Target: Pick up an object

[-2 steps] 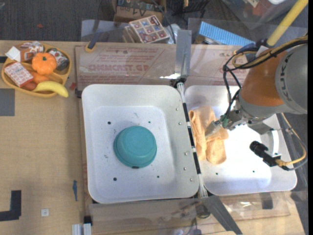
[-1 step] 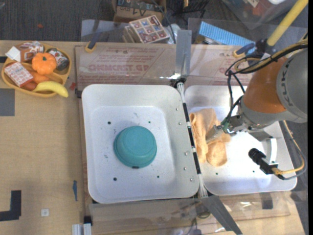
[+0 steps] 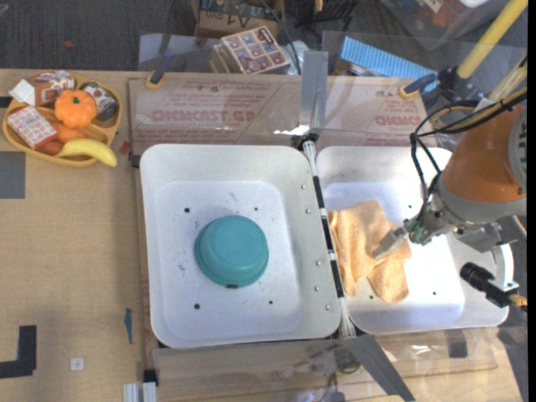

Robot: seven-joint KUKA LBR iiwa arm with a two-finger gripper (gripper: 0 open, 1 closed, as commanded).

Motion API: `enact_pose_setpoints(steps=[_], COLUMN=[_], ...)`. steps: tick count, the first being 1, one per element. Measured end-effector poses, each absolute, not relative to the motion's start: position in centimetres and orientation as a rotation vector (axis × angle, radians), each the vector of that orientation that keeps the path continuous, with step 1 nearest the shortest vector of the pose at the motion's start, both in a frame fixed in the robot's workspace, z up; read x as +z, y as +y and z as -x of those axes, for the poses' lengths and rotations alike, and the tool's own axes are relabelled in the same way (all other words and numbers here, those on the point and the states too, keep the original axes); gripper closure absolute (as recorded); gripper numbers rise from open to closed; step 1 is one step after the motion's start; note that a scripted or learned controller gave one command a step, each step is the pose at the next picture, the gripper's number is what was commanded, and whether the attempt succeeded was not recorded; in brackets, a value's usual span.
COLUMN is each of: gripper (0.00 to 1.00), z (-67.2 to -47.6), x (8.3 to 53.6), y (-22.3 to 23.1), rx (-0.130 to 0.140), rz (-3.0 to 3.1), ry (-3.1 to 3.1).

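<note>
Two white bins, one object in each.
One teal bowl (image 3: 232, 250) lay upturned in the left bin (image 3: 159, 174); one orange cloth (image 3: 362, 245) lay in the right bin (image 3: 435, 304), the gripper (image 3: 390, 243) touching it, finger state impossible to tell.

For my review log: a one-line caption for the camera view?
Gripper over an orange cloth in the right bin; teal bowl in the left bin.

The wooden bench (image 3: 67, 266) is carrying two white bins side by side — left bin (image 3: 159, 182), right bin (image 3: 368, 162) — and a fruit-filled yellow dish (image 3: 17, 132) is sitting at its far-left corner.
</note>
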State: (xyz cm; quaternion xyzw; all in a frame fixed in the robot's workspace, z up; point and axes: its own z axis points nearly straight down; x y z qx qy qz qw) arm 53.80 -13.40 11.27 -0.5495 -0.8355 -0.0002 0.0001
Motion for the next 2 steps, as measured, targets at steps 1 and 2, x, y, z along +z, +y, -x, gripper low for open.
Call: enact_pose_setpoints(steps=[1, 2], gripper=[0.0, 1.0], z=[-55.5, -55.6], x=[9.2, 10.3], y=[-13.5, -13.6], rx=[-0.007, -0.014], rz=[1.599, 1.607], ry=[-2.716, -2.716])
